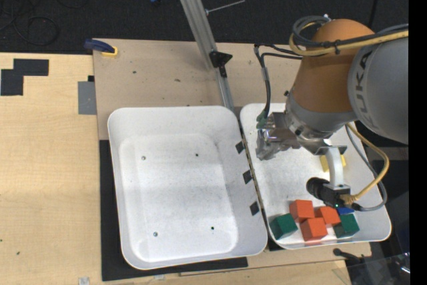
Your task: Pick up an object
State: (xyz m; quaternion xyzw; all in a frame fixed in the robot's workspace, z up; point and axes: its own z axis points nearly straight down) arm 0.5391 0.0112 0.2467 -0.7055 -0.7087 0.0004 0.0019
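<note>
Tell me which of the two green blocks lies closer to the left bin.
The green block at the cluster's left end, beside the orange blocks. The other green one sits at the right end, under the blue block.

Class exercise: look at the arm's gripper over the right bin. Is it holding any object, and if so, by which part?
It cannot be told. The gripper hangs over the right bin, largely hidden by the arm, and no object shows at it. The blocks lie apart at the bin's near end.
</note>
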